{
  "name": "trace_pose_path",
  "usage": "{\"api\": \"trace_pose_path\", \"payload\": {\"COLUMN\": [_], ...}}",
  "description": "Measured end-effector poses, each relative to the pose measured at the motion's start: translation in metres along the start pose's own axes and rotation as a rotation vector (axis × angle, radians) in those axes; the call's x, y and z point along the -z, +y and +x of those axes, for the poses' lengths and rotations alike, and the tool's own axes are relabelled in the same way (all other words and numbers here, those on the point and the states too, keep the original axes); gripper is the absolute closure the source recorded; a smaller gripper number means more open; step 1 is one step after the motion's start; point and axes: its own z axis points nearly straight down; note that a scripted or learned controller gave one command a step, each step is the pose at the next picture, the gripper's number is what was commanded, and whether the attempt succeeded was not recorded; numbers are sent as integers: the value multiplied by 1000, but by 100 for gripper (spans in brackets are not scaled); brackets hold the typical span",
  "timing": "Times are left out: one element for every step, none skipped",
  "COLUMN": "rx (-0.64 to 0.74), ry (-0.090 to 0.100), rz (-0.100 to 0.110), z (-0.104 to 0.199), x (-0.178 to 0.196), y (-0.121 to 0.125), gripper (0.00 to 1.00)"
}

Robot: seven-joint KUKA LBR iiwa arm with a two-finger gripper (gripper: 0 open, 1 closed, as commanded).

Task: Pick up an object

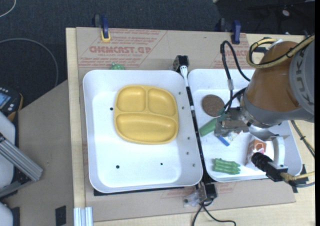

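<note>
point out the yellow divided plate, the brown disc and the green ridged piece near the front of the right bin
yellow divided plate (146,114), camera view, centre ridge
brown disc (212,104), camera view, its middle
green ridged piece (227,166), camera view, its middle

A robotics lab. Two white bins sit on a cardboard-covered bench held by blue clamps. Beside the bench, loose cables cross dark carpet.

The arm runs off the right edge and covers much of the right bin. The gripper sits in shadow beneath the wrist, overlapping a green piece and a blue one, both partly hidden.
</note>
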Motion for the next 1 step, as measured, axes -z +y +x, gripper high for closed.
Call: {"api": "trace_pose_path", "payload": {"rx": [0], "ry": [1], "rz": [4], "z": [106], "x": [-4], "y": [0], "gripper": [100]}}
